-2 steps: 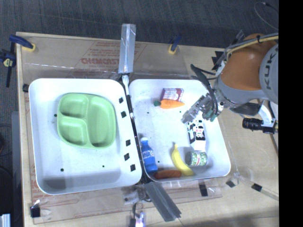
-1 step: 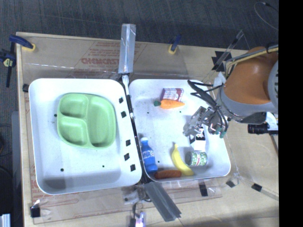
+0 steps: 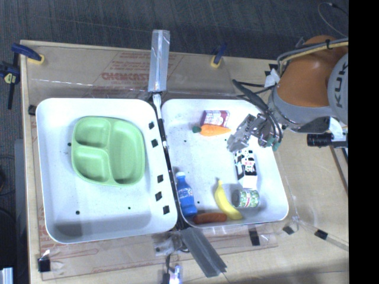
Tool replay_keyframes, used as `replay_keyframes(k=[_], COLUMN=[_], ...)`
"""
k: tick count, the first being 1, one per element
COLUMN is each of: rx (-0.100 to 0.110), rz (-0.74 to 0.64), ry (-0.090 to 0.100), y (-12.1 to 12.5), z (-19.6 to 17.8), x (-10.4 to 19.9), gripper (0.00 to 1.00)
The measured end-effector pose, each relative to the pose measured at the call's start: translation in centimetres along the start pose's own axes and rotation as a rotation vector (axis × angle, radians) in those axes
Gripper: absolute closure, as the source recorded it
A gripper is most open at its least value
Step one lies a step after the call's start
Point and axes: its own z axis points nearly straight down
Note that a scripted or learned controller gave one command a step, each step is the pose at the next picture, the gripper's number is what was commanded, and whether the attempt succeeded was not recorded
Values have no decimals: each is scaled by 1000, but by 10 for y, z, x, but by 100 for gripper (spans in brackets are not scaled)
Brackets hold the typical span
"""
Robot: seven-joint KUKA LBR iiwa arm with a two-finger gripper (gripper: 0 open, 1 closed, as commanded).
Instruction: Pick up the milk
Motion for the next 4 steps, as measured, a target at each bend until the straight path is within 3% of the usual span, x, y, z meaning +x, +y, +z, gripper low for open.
replay_keyframes(k=[1, 2, 3, 4], rx=[0, 0, 0, 0], rz=[-30, -30, -79, -97], ry=[-3, -3, 1, -2], y=[23, 23, -2, -2], z=[-108, -108, 5, -11], x=[-15, -15, 4, 3], gripper=[100, 0, 0, 0])
